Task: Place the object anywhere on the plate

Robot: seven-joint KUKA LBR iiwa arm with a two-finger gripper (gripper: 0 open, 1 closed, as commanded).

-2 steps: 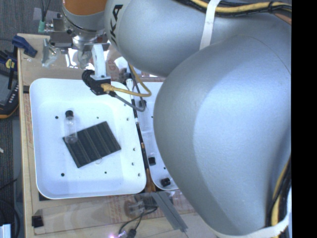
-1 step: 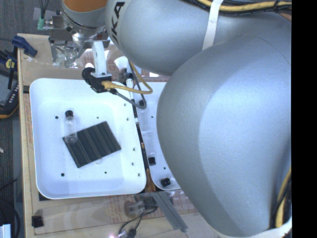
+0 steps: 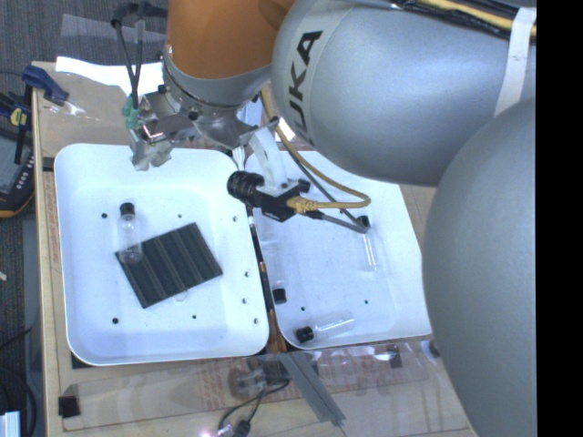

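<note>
Ribbed dark slab plate (image 3: 169, 264) lies beside a clear vial (image 3: 129, 235); tool (image 3: 148, 144) fingers' spacing indiscernible.

Right bin's (image 3: 401, 308) far and right parts behind the arm (image 3: 401, 71); gripper (image 3: 146, 153) too small to read.

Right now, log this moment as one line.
gripper: over left bin's top edge | vial: left bin, beside dark plate | second vial: right bin
</note>
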